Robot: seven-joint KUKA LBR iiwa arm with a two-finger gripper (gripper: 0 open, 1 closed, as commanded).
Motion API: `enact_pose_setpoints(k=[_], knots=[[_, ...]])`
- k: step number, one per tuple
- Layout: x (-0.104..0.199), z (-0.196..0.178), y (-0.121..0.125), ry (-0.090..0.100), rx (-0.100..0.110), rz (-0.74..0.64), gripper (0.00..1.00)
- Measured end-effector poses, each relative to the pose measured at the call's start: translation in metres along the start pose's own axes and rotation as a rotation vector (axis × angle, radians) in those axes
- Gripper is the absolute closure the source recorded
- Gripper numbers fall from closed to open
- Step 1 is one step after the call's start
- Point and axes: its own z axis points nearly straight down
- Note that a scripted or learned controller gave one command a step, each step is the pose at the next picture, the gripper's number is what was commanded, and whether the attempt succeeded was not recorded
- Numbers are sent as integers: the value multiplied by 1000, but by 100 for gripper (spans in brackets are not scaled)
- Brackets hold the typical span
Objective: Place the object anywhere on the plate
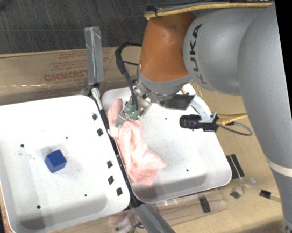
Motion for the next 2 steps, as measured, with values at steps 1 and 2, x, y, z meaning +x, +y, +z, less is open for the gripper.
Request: enact_pose_setpoints(k=[1,2], knots=[[47,8,18,-1,0,-406,100],[92,2,26,-2,0,-809,100]])
